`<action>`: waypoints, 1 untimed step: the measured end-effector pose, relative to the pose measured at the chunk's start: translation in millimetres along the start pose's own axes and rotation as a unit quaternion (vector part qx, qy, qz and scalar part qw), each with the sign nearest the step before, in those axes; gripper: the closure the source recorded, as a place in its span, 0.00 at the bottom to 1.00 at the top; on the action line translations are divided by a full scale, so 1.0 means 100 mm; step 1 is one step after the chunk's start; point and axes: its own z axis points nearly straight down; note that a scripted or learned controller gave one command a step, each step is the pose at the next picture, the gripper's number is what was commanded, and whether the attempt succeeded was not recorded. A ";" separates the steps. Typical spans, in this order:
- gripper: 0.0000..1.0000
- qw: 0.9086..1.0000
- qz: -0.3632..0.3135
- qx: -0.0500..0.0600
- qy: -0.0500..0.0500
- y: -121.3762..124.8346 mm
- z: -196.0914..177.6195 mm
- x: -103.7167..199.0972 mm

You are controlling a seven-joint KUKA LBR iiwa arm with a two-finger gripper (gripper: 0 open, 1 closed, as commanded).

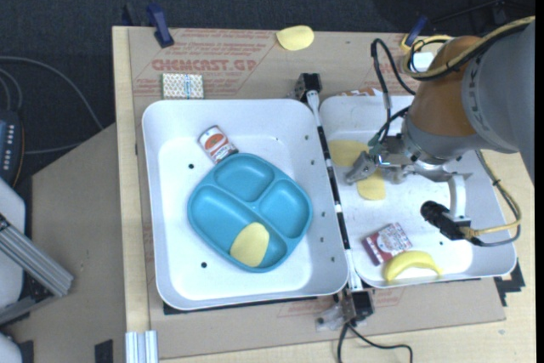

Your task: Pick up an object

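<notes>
My gripper (367, 168) hangs low in the right bin (489, 268), near its left wall. It sits between a pale yellow flat piece (342, 151) and a small yellow lump (371, 190); I cannot tell whether it touches either one. Toward the front of the same bin lie a red packet (387, 241) and a yellow banana (411, 266). The grey arm with its orange band (440, 106) covers the bin's back right part.
The left bin (170, 268) holds a blue divided plate (272, 204) with a yellow item (250, 244) in its front compartment, and a small can (218, 144) behind the plate. On the bench behind the bins lie a yellow piece (295, 37) and a patterned packet (182, 85).
</notes>
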 end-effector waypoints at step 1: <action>0.00 1.000 0.000 -0.002 -0.001 0.05 0.00 -0.02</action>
